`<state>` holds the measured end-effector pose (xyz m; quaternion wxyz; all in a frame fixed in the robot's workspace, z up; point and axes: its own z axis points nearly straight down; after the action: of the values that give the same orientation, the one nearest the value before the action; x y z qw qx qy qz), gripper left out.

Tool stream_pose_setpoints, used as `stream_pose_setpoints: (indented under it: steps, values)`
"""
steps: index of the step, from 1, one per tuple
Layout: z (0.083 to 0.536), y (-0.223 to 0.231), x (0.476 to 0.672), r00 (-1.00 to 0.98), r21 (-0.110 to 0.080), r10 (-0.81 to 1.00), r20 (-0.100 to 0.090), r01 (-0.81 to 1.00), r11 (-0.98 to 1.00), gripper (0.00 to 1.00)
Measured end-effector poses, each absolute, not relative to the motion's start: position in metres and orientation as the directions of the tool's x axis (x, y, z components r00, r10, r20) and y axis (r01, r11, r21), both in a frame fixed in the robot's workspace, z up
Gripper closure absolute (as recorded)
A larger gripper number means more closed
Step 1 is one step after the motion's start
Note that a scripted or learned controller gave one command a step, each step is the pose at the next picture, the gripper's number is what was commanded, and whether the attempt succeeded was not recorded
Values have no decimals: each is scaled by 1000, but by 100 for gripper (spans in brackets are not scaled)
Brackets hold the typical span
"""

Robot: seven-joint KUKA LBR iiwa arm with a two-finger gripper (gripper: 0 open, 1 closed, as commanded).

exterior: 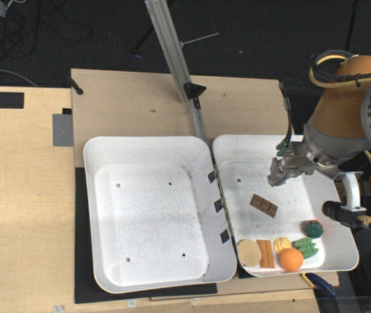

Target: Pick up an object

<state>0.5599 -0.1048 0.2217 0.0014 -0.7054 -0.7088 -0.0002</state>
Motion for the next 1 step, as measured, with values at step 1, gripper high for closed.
stream_pose_setpoints:
  steps: [1]
  values:
    - [212,-52,579,-5,-2,1000,2,1000,5,100]
